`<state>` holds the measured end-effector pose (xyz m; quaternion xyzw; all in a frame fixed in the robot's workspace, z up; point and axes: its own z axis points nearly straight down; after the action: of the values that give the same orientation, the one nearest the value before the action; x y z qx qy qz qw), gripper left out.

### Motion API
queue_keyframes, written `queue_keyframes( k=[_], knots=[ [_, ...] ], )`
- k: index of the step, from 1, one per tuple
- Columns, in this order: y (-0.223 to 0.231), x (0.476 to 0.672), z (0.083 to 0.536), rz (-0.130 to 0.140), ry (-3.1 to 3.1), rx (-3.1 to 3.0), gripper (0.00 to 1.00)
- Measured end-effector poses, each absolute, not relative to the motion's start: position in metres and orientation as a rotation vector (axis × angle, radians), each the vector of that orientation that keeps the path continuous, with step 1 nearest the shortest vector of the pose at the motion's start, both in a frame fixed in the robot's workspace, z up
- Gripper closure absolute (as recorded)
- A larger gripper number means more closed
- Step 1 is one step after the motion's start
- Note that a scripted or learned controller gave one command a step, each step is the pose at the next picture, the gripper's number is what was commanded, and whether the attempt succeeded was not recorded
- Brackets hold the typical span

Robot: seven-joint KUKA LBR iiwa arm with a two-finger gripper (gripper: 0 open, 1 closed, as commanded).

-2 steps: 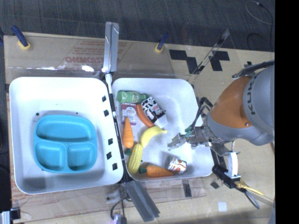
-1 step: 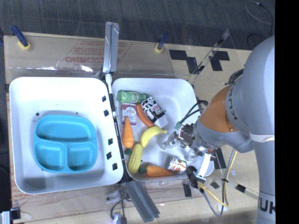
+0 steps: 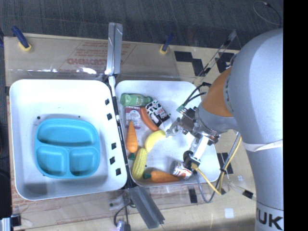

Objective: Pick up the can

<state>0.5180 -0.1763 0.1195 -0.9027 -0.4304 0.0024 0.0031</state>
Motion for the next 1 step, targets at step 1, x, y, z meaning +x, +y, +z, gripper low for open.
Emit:
queue_keyframes(
  k=[1],
  knots=[
    [-0.1769, 0.4754, 0.1195, 0.011, -1.093, -2.936, 0.00]
  ],
)
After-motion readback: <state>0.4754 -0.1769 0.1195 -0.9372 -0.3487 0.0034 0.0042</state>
